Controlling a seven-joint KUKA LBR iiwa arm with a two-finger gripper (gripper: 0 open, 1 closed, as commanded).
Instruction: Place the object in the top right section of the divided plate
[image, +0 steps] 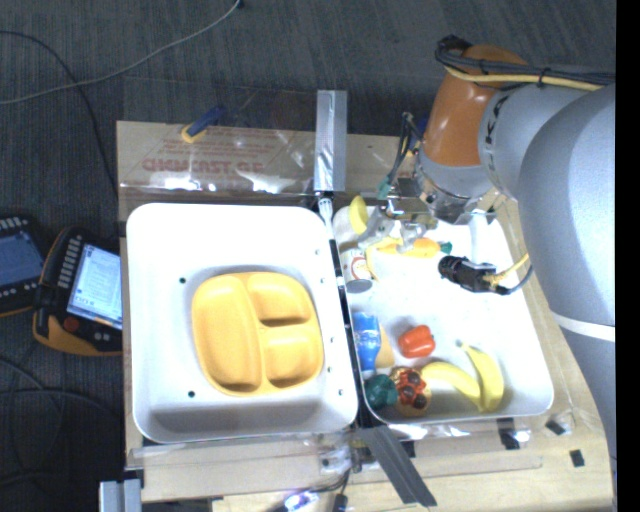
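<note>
Left bin (160, 400) just holds the yellow divided plate (258, 330), parked flat so its sections face up; its top right section (277, 298) has nothing in it yet; right bin (520, 340) has the clutter, a red pepper (417, 341) and bananas (470, 380); tool (412, 215) sits low at that bin's far corner, probably fishing; can't tell its grip or which object it's after.
</note>
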